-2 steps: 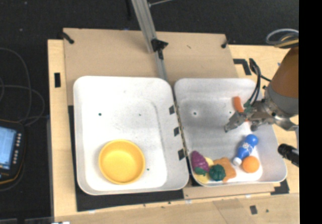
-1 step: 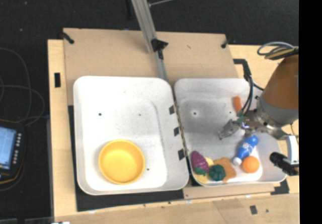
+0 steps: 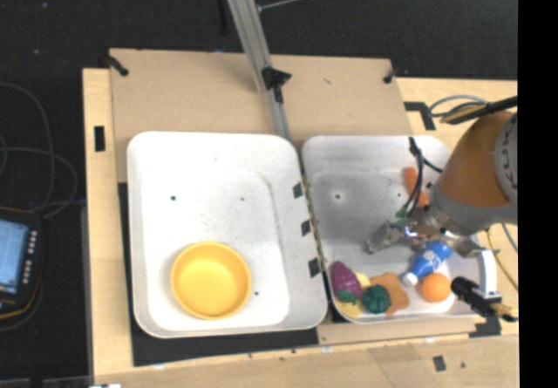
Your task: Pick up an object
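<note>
Along the near edge of the right bin (image 3: pixel 366 159), a row of small things is lying packed together: a purple toy (image 3: pixel 343 278) at the left, a dark green lump (image 3: pixel 377 298) touching it, a tan piece (image 3: pixel 398 290) under the green one, then an orange ball (image 3: pixel 434 288) toward the bin's right corner. Just behind the ball, a small blue-and-white bottle (image 3: pixel 427 261) is lying tilted, its long axis running from near-left up to far-right (its white cap seems to be pointing toward the near-left).

The claw (image 3: pixel 390 236) is hovering just beyond that row, over bare bin floor, reaching leftward from the grey arm (image 3: pixel 475 177) that is coming in from the right. Whether it is released or clenched I cannot tell; nothing is showing gripped in it.

So the relation the coming move is turning on, as I am judging it: the bottle is lying just to the right of and nearer than the claw, with the ball a little nearer again. A short pull back toward the near edge would be putting the claw over either one, and the bottle's slant would be calling for a matching wrist turn.

Farther back, an orange piece (image 3: pixel 410 177) is peeking out beside the arm.

In the left bin (image 3: pixel 209 159), a yellow bowl (image 3: pixel 211 279) is sitting upright near the front. Both bins are resting on the desk (image 3: pixel 349 81).
</note>
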Robot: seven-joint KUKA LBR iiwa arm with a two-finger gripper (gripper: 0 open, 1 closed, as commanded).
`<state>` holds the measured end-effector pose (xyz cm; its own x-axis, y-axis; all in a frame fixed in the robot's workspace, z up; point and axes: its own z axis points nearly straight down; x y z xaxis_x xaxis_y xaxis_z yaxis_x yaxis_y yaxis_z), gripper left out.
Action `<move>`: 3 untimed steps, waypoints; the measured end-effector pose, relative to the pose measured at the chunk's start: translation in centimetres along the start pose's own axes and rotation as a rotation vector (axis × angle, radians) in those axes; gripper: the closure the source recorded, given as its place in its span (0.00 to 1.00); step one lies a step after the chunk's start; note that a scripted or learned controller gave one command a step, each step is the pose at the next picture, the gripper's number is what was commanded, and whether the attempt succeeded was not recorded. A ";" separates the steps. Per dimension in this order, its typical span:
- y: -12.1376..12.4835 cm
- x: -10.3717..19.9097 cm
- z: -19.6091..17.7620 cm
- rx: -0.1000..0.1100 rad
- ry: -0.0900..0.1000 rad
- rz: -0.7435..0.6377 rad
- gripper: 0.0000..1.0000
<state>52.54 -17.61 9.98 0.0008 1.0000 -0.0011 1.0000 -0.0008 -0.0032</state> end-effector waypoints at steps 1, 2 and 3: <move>0.2 -0.1 -1.4 -0.008 0.000 0.004 1.00; 1.1 -1.0 -7.2 -0.011 -0.002 -0.003 1.00; 1.2 -1.6 -11.7 -0.010 -0.002 -0.004 1.00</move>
<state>53.76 -19.24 21.67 -0.0030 1.0000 -0.0029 1.0000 0.0030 0.0073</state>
